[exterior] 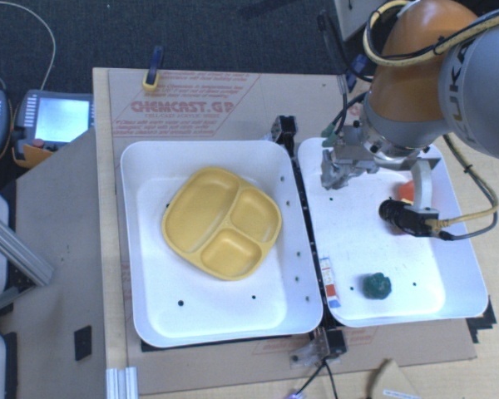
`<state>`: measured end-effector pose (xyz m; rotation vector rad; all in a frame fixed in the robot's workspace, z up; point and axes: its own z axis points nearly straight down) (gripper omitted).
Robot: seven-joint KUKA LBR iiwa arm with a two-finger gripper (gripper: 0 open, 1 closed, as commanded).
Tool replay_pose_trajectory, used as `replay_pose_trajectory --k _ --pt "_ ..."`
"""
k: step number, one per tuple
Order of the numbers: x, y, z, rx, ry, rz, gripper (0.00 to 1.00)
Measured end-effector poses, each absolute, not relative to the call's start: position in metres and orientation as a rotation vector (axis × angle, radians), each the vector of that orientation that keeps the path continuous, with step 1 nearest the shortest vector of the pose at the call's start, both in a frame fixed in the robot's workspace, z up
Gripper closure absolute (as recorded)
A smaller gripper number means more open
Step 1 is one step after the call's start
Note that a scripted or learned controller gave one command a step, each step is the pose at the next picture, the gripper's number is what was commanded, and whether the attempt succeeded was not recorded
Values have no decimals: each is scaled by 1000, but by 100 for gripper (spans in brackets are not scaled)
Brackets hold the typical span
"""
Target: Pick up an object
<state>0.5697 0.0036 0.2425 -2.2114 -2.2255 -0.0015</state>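
Approach step, I'd say: gripper point(336, 179) hangs over the right bin point(457, 302), its claw state unclear, needing to drop onto the green lump point(377, 286).

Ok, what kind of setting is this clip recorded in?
Most likely a robotics lab bench set up for bin-picking trials. Two white bins sit on a board, a grey and orange KUKA arm reaches over the right one, and handheld control pendants lie off to the side.
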Motion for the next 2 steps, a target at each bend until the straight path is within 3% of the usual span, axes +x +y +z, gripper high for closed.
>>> replay_pose_trajectory --k 2 --pt "550 91 242 -2213 -2225 1 100"
